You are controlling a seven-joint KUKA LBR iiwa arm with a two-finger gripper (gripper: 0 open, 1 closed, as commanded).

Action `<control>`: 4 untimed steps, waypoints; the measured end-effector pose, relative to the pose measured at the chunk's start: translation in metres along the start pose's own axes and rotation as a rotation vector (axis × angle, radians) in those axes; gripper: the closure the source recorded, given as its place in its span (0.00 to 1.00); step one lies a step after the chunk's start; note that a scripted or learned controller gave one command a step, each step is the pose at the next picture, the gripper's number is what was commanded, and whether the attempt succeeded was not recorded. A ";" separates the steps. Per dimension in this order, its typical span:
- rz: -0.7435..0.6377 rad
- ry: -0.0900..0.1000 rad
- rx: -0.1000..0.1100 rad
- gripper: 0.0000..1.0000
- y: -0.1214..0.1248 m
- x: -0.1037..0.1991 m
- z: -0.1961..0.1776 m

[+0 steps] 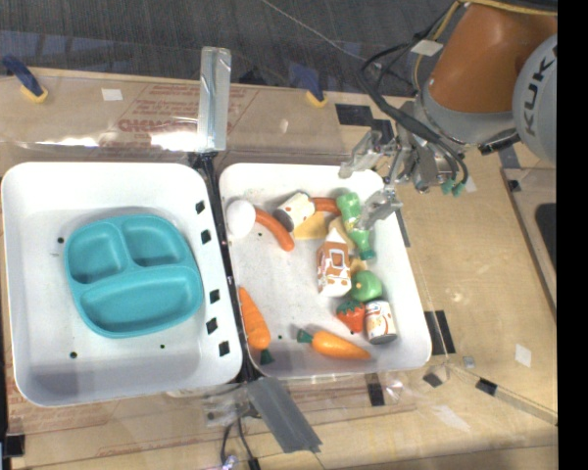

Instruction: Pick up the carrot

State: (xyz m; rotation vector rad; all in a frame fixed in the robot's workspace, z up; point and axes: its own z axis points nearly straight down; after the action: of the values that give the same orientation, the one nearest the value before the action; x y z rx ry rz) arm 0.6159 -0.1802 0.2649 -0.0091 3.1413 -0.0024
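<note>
An orange carrot (340, 345) with a dark green stub lies near the front wall of the right bin (304, 277). A second orange carrot-like piece (255, 319) rests along that bin's left wall. My gripper (370, 182) hangs over the bin's back right corner, well away from both carrots. Its fingers (359, 159) are spread open, with nothing between them.
The right bin also holds a white egg (240, 217), a red sausage (273, 229), a small carton (334, 267), green pieces (351, 210), a strawberry (351, 315) and a little can (379, 322). A teal divided plate (132, 272) sits in the left bin (39, 360).
</note>
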 end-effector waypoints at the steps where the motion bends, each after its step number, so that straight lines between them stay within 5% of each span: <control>1: 0.169 0.002 -0.001 0.00 -0.006 0.056 0.044; 2: 0.203 0.006 -0.003 0.00 0.002 0.139 0.116; 3: -0.102 0.003 -0.004 0.00 0.041 0.139 0.174; 4: -0.109 0.004 -0.004 0.00 0.072 0.135 0.174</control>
State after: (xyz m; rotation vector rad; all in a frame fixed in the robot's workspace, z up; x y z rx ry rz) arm 0.4809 -0.1097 0.0907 -0.1798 3.1406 0.0039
